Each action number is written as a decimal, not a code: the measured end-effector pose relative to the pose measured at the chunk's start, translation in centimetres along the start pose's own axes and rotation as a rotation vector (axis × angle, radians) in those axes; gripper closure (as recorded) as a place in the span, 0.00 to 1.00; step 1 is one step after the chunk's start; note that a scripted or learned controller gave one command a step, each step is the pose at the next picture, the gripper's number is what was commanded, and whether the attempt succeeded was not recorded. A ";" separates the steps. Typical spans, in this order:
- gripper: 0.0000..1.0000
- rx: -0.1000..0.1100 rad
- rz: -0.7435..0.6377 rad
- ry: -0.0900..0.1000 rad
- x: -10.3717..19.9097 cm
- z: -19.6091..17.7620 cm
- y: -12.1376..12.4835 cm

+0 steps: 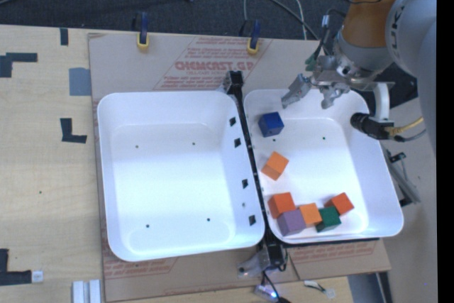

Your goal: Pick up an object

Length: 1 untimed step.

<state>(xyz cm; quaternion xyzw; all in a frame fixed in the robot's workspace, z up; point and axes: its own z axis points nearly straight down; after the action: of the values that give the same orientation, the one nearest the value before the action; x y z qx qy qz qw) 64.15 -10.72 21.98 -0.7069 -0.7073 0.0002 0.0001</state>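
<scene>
White plastic bins: two, side by side. Right bin (369,174) holds seven small blocks: one blue cube (270,124), four orange (275,165), one purple (291,222), one green (328,218). Grey two-finger gripper (312,94) hangs over the right bin's far rim, fingers spread, nothing between them, near the blue cube.

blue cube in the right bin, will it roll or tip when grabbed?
The small blue cube looks rigid and flat-faced, so it probably slides rather than rolls. It sits alone on the white right bin's smooth floor, so a pinch off-centre could likely skate it away.
</scene>
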 end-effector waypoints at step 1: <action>0.00 0.007 0.000 0.003 0.6 13.6 0.6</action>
<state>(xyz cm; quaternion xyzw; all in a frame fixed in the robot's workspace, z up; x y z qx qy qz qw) 64.75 -10.16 8.38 -0.7068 -0.7074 0.0016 0.0034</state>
